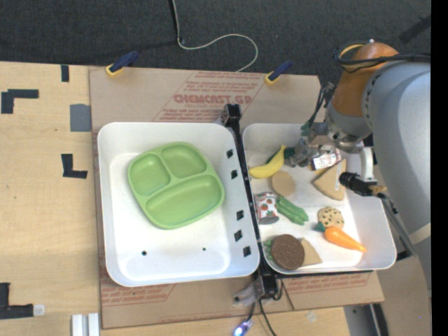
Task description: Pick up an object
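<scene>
- Two white bins sit side by side on the tabletop [42,187]; the left bin [115,187] holds a green divided plate [175,184].
- Right bin [371,247]: banana [269,165], carrot [343,238], cookie [287,251], green pepper [292,211].
- Gripper [308,152] hangs just beside the banana; whether its fingers are open, I cannot tell.

The grey arm [402,138] is reaching in from the right and sitting over the right bin's [371,261] far right part. Its orange band [357,82] is showing above the wrist, past that bin's far edge. The claw [308,152] is hanging low over the bin's far half, pointing toward the bin's middle; its tip is lying in a dark, cluttered patch.
</scene>
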Action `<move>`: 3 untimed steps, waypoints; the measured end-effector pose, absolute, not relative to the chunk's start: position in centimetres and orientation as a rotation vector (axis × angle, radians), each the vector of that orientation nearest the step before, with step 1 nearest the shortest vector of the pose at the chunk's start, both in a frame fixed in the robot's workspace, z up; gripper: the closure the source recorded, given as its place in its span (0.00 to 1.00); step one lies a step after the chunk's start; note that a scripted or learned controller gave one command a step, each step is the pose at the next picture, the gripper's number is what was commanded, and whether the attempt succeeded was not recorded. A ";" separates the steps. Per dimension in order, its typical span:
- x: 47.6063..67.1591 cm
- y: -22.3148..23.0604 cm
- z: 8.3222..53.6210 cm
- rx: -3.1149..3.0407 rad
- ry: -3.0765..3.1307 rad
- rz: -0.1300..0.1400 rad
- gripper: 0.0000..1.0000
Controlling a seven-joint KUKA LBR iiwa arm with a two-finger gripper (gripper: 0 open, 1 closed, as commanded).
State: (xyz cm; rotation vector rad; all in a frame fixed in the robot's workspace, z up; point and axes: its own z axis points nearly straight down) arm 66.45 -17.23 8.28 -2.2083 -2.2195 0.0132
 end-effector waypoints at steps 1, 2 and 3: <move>63.1 -3.3 28.4 -2.214 -2.235 -0.009 1.00; 60.4 -2.9 21.0 -2.218 -2.218 0.008 1.00; 60.6 -2.9 22.2 -2.217 -2.223 0.004 1.00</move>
